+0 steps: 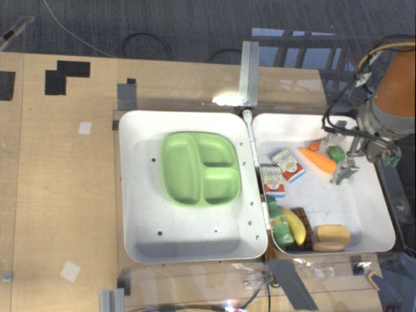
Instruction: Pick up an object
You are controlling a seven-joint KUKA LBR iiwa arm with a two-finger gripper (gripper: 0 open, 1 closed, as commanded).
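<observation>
One metal hand (344,171), grip unreadable, hovers beside a tapered orange carrot (318,160).

Robotics lab, taped bench (58,174), twin white bins (133,194), cables (71,28)

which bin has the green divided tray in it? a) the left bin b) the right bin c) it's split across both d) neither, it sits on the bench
a: the green divided tray lies flat inside the left bin, while the right bin holds the carrot, the banana and other small items.
</observation>
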